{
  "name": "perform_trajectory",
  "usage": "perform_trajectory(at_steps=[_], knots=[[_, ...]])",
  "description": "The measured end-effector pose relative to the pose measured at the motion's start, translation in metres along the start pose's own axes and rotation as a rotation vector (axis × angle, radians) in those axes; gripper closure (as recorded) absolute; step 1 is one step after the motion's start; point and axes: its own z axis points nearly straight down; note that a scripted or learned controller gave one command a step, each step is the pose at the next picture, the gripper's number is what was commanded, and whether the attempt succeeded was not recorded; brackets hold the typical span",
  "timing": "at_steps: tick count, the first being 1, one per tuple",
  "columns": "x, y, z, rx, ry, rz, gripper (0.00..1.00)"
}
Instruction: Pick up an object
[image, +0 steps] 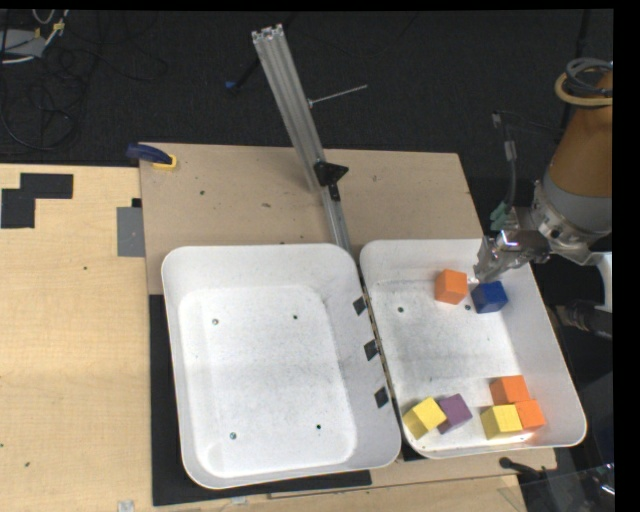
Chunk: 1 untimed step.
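The arm was seen reaching in from the right of the camera view, its orange band above the grey wrist, and the gripper was lowered into the far part of the right bin. Whether anything was gripped could not be told: the gripper's tip was too small and blurred for its state to be read.

A blue cube was found just below the gripper's tip, close enough that contact or a narrow gap could not be distinguished. An orange cube was placed just to the left of the gripper, near the blue cube but apart from it.

Well towards the camera from the gripper, along the near edge of the same bin, two clusters were laid. Nearly straight below the gripper in the view, an orange block, a second orange block and a yellow cube were crowded together. Further left of these, a purple cube was set against another yellow cube.

The left bin was positioned well to the left of the gripper, beyond the divide between the bins. A slanted metal rail was seen up and to the left of the gripper, rising over the wooden board behind the bins.
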Motion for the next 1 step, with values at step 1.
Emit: perform_trajectory(at_steps=[1], knots=[[0.0524, -0.0084, -0.0013, 0.007, 0.003, -0.004, 1.0]])
